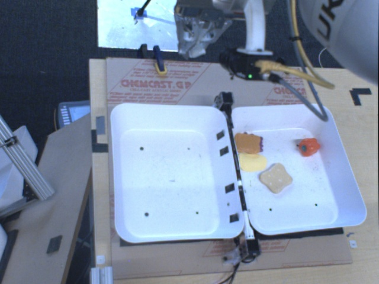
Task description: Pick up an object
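My gripper [192, 47] hangs high behind the bins, fingers slightly parted, holding nothing. Targets lie in the right bin [340, 176]: I would pick the orange piece [307, 147], well apart from the rest, descending vertically and centred.

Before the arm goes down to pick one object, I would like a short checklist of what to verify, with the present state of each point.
1. Objects are there to pick: ok. The right bin holds an orange block, a yellow flat piece, a beige toast-shaped piece and a small red-orange piece.
2. An isolated target exists: ok. The small red-orange piece lies apart from the others.
3. The other three are separated: not ok. They lie close together, apparently touching.
4. Gripper is above a target: not ok. It hangs beyond the bins' far edge.
5. Gripper carries nothing: ok.
6. Finger opening: cannot tell.
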Available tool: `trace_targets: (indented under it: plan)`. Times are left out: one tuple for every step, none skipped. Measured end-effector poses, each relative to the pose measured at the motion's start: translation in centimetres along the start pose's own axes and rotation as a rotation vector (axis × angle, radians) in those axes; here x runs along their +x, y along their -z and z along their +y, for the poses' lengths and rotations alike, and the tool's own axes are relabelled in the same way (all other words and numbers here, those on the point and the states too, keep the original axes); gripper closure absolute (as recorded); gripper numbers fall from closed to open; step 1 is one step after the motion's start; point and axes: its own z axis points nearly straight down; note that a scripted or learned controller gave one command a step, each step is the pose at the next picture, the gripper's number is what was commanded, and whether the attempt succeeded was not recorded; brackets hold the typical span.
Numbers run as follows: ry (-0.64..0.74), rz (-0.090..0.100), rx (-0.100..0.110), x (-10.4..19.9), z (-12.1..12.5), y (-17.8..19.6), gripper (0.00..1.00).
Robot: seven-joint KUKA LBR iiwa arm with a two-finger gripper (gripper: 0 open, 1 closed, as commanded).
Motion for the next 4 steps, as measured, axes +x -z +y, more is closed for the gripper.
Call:
trace_targets:
  plan:
    - [0.002,0.000,0.001,0.0,0.0,-0.1,0.00]
    - [0.006,0.001,-0.002,0.1,0.0,1.1,1.00]
    - [0.007,0.001,-0.001,0.1,0.0,1.1,0.00]
    - [0.011,0.003,-0.004,0.1,0.0,2.2,1.00]
